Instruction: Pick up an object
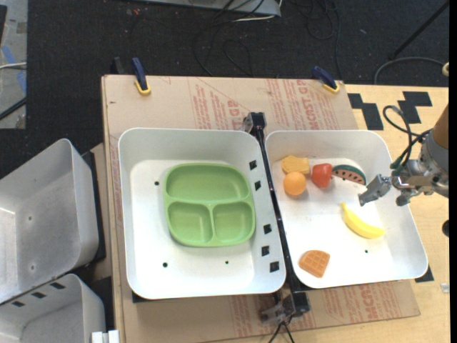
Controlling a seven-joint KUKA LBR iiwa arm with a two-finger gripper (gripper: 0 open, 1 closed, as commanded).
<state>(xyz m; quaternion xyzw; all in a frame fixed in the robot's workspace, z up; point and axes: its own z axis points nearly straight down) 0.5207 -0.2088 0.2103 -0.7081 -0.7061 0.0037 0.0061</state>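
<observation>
While gripper (389, 190) hovers, banana (361, 221) lies just beside.

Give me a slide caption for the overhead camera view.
Open gripper hovers above the banana in the right bin; green tray sits in the left bin.

Fixed overhead camera, slanted down over both bins (136, 191).

Arm (441, 145) cut off at right edge above the wrist; grey tubs (39, 213) at left cropped by left and bottom edges.
</observation>
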